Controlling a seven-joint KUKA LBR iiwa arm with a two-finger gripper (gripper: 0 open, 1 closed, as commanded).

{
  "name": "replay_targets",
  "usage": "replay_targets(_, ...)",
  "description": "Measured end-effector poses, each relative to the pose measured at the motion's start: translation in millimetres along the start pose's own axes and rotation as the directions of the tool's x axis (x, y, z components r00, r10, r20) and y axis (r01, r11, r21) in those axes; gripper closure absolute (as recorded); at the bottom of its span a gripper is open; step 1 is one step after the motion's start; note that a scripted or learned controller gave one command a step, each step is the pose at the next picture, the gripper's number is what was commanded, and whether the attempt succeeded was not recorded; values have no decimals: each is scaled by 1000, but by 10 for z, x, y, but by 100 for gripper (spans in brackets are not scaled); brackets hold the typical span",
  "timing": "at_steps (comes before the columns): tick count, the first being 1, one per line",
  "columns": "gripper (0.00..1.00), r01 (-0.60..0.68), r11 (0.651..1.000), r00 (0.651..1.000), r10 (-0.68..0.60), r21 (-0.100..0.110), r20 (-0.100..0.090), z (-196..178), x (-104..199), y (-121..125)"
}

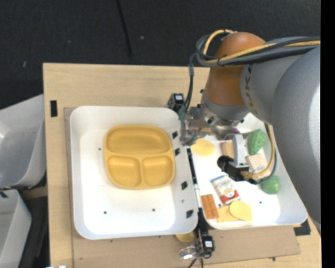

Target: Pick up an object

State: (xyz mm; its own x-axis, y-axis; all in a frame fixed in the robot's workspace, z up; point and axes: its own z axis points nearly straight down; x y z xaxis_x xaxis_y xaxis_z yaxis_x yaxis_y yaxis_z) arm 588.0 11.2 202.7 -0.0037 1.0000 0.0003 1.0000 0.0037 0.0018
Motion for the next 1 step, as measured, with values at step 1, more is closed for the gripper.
replay_targets(1, 100, 8, 1000, 1000, -8, -5, -4, -725, 986, -363)
